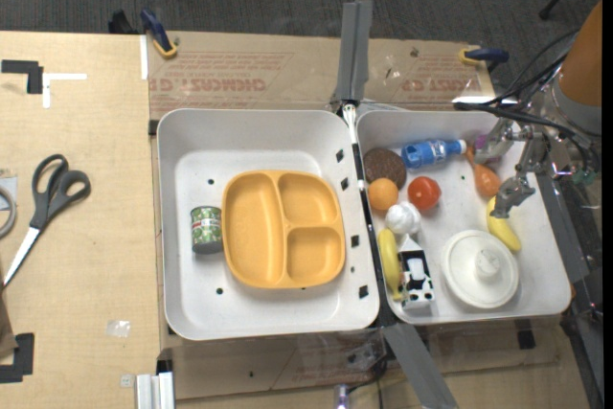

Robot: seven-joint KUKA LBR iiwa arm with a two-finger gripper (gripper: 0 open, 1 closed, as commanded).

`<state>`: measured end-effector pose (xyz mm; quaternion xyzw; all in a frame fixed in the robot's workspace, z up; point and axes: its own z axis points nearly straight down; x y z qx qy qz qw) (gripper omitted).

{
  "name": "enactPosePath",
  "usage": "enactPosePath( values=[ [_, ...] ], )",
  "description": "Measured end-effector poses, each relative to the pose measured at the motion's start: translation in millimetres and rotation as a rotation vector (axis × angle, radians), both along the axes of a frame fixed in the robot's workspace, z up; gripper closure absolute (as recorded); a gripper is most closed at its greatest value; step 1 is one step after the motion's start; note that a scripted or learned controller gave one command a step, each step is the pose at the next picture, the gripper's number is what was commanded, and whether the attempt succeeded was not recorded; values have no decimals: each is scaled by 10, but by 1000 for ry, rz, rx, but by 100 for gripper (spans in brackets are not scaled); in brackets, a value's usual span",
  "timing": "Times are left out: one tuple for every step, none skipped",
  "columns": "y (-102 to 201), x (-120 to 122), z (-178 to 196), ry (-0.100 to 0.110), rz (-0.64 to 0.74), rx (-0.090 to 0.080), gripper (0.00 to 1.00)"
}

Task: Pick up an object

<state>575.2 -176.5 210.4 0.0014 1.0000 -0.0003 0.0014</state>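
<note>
A: Where is the pincer now?

B: Over the far side of the right bin, just above the small banana and next to an orange carrot-like piece. I cannot tell whether it is released or clenched; nothing is visibly held between its tips.

A: So what should it go for?

B: I would judge the banana, since it lies closest. Come straight down, straddle its narrow width, and keep off the bin wall and the white lidded bowl just beside it. The tomato, orange and blue bottle sit further toward the divider.

A: Anything readable?

B: The cardboard behind the bins carries reddish print, seen upside down and too faint to read with confidence. The green can beside the yellow divided plate in the left bin has a patterned label, illegible here.
</note>
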Motion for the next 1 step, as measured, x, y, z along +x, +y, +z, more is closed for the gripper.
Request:
enactPosePath(
  values=[
    [-362, 564, -1168, -3, -185, 0, 0]
  ],
)
